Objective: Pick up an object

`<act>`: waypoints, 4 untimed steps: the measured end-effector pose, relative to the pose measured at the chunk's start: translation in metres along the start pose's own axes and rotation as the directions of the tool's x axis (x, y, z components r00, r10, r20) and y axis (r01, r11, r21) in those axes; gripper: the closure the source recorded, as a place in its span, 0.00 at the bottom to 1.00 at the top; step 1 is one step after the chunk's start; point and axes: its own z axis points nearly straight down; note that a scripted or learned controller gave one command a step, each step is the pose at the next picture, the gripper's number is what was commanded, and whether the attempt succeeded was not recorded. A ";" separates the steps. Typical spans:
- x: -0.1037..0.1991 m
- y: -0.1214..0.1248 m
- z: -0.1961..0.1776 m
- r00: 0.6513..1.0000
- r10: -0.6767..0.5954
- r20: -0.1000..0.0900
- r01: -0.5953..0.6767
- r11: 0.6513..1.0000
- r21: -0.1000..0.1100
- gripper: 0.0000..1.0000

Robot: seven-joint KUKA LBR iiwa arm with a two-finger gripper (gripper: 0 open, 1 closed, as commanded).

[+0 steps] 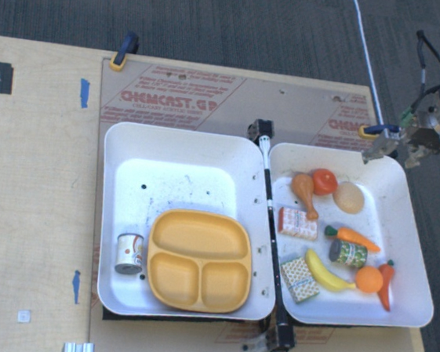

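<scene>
My gripper hangs over the far right corner of the right bin, open, with nothing between its fingers. Below it in that bin lie a chicken drumstick, a red tomato and a beige egg. Nearer the front are a wafer pack, a carrot, a green can, a banana, an orange, a red chilli and a patterned packet.
The left bin holds a yellow divided plate and a small tin can at its front left. A black clamp sits at the far end of the ridge between the bins. A thin rod slants down toward the gripper.
</scene>
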 end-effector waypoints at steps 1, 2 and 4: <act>0.010 -0.028 0.128 1.000 0.000 0.001 0.000 1.000 -0.002 0.00; 0.010 -0.027 0.118 1.000 -0.001 0.002 0.001 1.000 -0.004 1.00; 0.155 -0.113 0.029 1.000 -0.001 -0.002 0.001 1.000 0.002 1.00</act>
